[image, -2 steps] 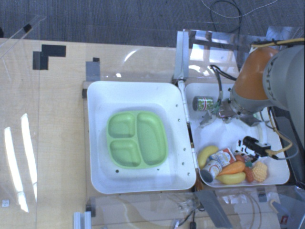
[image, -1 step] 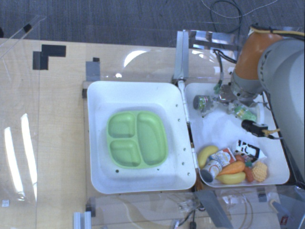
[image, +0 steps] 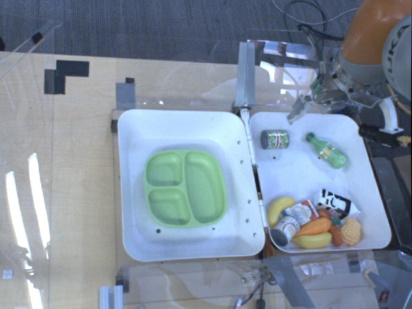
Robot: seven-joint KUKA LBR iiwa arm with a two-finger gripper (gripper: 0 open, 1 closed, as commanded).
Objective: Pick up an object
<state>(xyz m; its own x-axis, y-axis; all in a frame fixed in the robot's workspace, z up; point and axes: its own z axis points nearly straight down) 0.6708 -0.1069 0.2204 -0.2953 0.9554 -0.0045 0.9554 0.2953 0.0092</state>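
Pale wood bench (image: 58,172), dark carpet (image: 161,11) along frame top. Gripper (image: 301,110) upper right above right bin (image: 370,172); finger state unclear. Green tray (image: 185,187) in left bin (image: 135,172).

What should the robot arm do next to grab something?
Probably move the gripper toward the small can and lower it. The gripper sits at the right bin's far edge, the can lies closest, apart from the green bottle and the crowded toy pile.

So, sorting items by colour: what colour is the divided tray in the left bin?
Light green; the divided tray shows plainly in the camera view.
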